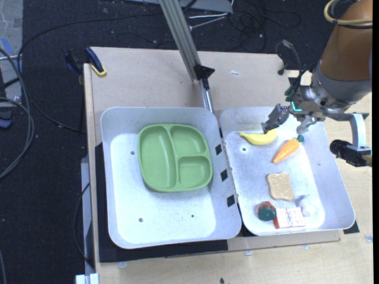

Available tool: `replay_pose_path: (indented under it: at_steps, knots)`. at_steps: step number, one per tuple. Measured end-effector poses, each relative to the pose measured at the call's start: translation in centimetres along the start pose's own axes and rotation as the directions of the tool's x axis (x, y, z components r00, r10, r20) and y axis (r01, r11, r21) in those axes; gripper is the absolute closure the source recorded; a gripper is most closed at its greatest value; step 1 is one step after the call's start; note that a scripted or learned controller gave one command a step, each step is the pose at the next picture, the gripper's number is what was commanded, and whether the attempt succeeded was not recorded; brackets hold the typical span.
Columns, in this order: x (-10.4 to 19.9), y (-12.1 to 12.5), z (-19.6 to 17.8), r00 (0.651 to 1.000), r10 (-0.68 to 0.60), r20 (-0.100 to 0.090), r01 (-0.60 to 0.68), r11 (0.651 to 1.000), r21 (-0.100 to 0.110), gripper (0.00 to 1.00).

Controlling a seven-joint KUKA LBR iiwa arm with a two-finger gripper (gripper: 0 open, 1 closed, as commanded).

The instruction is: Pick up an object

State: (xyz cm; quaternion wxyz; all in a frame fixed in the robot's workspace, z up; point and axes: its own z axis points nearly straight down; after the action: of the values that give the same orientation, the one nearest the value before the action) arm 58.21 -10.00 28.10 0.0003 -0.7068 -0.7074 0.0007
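Nearest edge of right bin [340, 215]: small red-and-white carton [289, 218] lying flat, a red and green strawberry-like toy [266, 210] just beside it on the left, a small pale item at the carton's far right, too small to name. Next back: slice of toast [279, 186], flat on the bin floor. Beyond that, orange carrot [286, 150], tilted, near the bin's middle. Yellow banana [259, 138] just left of the carrot, apart from it.

Left bin [118, 212] holds a green divided plate [175, 157], three compartments, sitting flat.

Gripper [288, 120] hangs over the far part of the right bin, above banana and carrot; dark left finger close to the banana's far tip, contact not clear. Jaws apart, nothing between them. Orange band and grey arm rise at right. Tan worktop [148, 76] behind the bins.
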Motion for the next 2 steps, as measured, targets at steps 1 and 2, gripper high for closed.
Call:
replay_pose_path:
  at_steps: [1, 2]
  knots:
    - [0.0, 0.0, 0.0, 1.0, 0.0, 0.0, 0.0, 1.0, -0.001, 0.0]
    - [-0.5, 0.4, 4.5, 1.0, 0.002, 0.0, -0.002, 1.0, 0.002, 0.0]
